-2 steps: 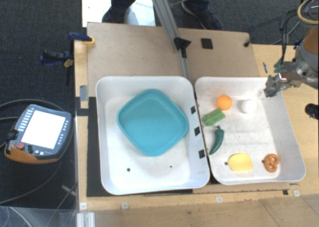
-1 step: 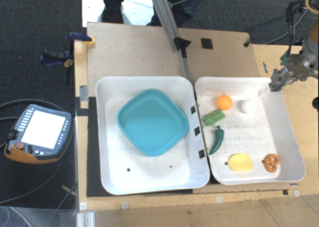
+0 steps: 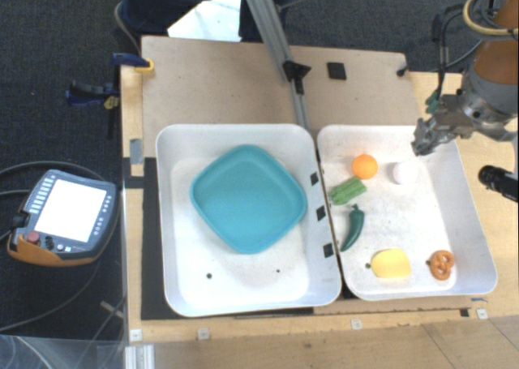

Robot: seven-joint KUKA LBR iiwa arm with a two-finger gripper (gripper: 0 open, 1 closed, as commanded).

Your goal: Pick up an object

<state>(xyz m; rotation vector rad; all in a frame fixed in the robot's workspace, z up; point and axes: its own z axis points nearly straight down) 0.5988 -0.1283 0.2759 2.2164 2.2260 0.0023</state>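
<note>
End effector, grip state unclear, hovers at one o'clock of a small round white ball in the glossy right bin.

The desk is tan board on dark carpet. Left of the desk a pendant with a pale screen lies on the carpet, its cable curling round it. A blue clamp grips the desk's far left corner, with another clamp just left of it. A grey metal pole slants over the far edge, and a small black square sits just right of its base.
</note>
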